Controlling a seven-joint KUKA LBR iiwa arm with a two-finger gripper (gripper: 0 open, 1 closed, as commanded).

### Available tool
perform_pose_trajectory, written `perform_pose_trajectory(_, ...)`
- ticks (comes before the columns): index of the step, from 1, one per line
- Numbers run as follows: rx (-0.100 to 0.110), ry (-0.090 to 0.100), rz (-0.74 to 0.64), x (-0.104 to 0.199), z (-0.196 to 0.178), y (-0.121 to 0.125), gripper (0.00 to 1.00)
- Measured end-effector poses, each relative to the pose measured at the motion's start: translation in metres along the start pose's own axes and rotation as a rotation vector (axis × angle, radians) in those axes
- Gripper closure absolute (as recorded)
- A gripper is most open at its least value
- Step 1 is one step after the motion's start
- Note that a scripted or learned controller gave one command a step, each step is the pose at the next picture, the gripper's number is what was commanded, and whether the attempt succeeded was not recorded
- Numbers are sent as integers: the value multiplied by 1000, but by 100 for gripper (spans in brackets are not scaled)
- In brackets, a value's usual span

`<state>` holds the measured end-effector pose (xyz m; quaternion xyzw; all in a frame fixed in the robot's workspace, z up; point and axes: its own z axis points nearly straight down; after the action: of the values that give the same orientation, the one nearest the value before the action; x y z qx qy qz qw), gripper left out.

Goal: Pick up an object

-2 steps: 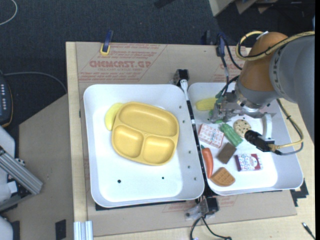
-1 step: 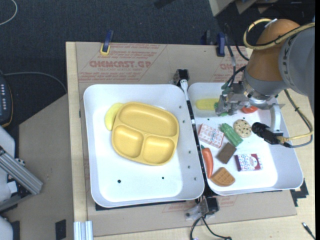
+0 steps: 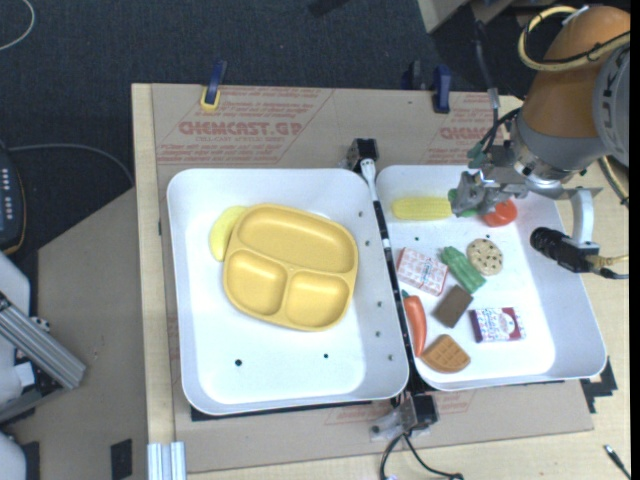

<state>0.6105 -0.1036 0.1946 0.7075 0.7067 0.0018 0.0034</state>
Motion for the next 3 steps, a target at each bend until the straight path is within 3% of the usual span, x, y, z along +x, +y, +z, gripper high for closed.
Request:
perform_pose_trajectory(1,1,1,-2,0,-33,2,100)
perform_pose_trajectory(2,10,5,-7,56,-22,-1,100)
perform_pose_trajectory(3,4,5,-8,114,-36,3,100)
